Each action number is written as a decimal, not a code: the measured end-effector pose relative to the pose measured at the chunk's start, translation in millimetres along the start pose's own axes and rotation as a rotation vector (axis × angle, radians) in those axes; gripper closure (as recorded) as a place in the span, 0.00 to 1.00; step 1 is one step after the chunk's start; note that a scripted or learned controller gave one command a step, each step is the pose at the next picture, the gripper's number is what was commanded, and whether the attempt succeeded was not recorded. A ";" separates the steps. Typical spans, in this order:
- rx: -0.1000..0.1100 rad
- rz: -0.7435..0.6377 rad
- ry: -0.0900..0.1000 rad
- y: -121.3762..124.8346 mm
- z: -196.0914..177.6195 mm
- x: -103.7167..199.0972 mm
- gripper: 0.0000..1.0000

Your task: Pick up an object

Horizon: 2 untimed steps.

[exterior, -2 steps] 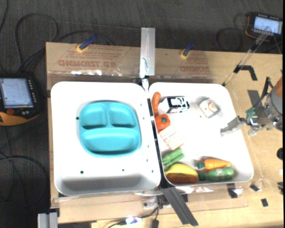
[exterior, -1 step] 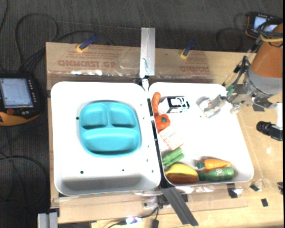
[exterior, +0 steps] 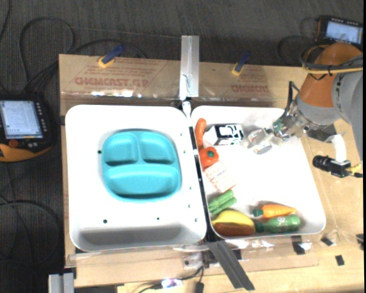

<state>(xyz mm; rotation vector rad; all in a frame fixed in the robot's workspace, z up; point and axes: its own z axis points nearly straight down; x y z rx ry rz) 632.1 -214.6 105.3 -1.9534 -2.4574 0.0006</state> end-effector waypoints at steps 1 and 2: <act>-0.001 -0.002 -0.003 1.2 -9.9 0.9 1.00; -0.002 0.078 -0.002 10.0 -112.2 78.6 1.00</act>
